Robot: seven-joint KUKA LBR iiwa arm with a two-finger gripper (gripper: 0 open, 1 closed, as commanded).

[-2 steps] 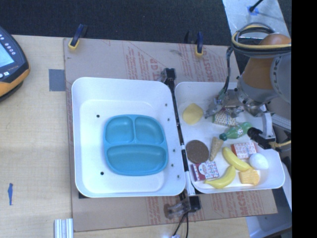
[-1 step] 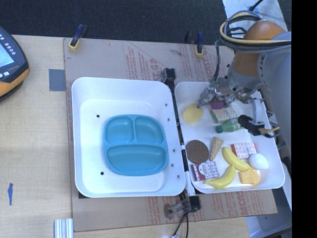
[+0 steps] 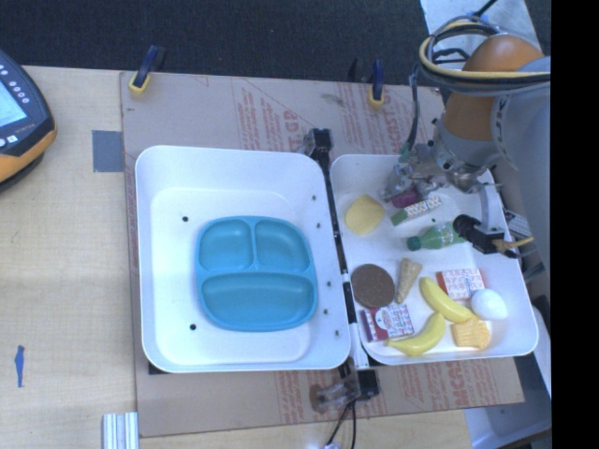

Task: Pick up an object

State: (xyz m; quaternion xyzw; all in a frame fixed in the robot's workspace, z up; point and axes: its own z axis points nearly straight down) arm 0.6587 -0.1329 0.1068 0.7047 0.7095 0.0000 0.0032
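The gripper (image 3: 412, 187) is lowered into the far end of the right bin (image 3: 524, 344), among small packets beside a green bottle (image 3: 435, 239). How far it is spread, or whether it holds anything, cannot be made out. A blue divided plate (image 3: 255, 274) lies in the left bin (image 3: 159, 251).

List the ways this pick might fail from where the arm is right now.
1. The gripper is low over the far corner of the right bin, where a small purple item, a labelled packet and a green bottle crowd together; it may nudge them or catch two.
2. That corner is tight against the bin's wall, so a finger could strike the rim.
3. The yellow lemon close by looks round and could roll if bumped.
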